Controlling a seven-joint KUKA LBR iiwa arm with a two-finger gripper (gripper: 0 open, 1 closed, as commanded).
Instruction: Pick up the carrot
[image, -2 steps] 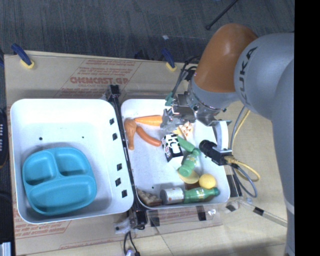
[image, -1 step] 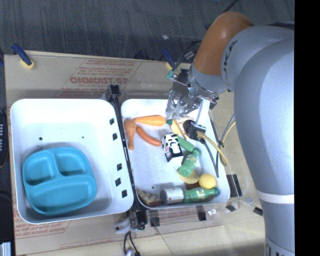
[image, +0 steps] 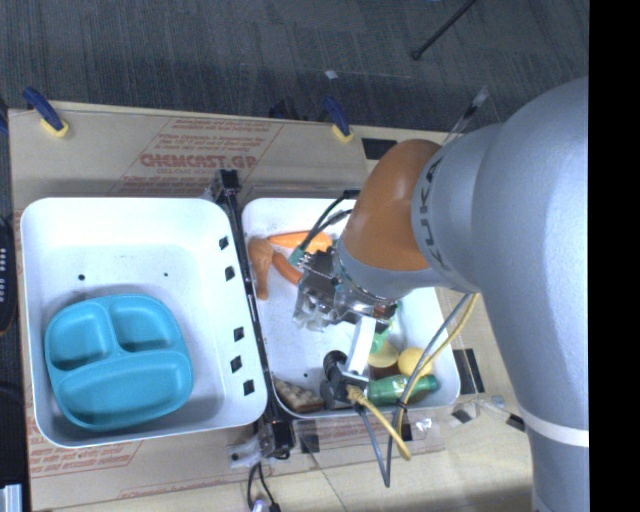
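The carrot (image: 261, 268) is a long orange piece lying along the left wall of the right bin (image: 280, 345), in its far half. More orange pieces (image: 291, 241) lie just beside it toward the bin's far wall, partly hidden under the arm. My gripper (image: 313, 303) hangs over the middle of the right bin, just right of the carrot and a little nearer the front. The wrist and orange band cover much of the bin behind it.
The left bin (image: 60, 230) holds a blue compartment tray (image: 118, 355) at its front left. In the right bin's front corner lie a yellow round fruit (image: 410, 360), a green item (image: 402, 386) and a brownish item (image: 297, 396).
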